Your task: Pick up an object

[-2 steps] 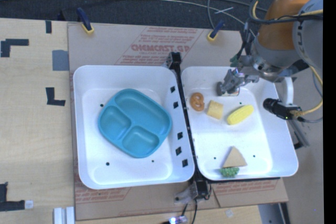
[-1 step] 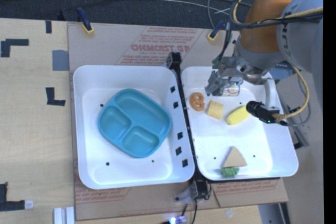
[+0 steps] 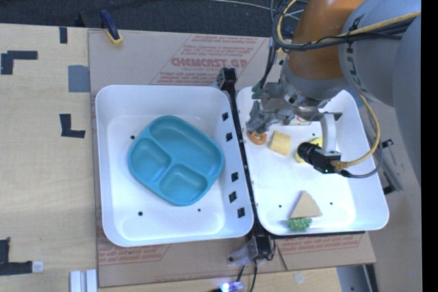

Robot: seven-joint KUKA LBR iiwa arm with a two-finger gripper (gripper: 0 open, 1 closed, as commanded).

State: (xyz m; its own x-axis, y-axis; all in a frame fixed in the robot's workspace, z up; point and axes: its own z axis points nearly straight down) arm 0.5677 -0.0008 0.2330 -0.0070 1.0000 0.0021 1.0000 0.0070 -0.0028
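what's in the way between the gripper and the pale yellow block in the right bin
Nothing visible. The gripper hangs near the right white bin's left wall; the pale yellow block lies uncovered just beside it. A small orange round piece sits left of the block, not on it.

Two white bins are sitting side by side. The left bin [image 3: 116, 120] is holding one blue divided plate [image 3: 176, 159], which is showing three compartments. The right bin [image 3: 277, 181] is holding four small things: one yellow block [image 3: 280, 143], one orange-brown ring [image 3: 257, 138], one tan wedge [image 3: 307, 204] and one green lump [image 3: 299, 223]. One cardboard sheet [image 3: 198, 58] is lying beneath both bins, with one blue-and-yellow clamp [image 3: 109, 27] sitting at its corner.
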